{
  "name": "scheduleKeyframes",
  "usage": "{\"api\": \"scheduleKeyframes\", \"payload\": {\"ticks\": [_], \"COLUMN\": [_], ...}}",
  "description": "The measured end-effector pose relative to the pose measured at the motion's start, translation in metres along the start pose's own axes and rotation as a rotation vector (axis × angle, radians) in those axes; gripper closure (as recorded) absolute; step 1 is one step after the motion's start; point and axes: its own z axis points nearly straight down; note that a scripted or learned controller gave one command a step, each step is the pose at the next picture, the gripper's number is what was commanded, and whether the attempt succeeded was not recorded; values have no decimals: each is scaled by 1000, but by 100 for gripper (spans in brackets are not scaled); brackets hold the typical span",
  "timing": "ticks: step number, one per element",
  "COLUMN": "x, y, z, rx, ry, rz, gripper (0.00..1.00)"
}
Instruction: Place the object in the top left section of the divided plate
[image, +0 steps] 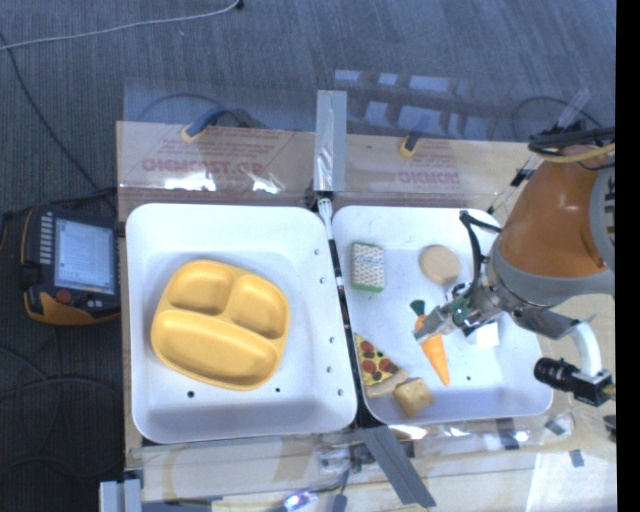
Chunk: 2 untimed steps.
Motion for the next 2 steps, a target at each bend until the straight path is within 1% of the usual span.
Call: {"api": "scheduleKeyframes", "payload": {"ticks": [1,2], "x": [43,94], "y": [60,155], "z": [30,29], "rx": [3,2], "ry": [0,-2], "rz": [269,-136], "gripper": [100,100]}}
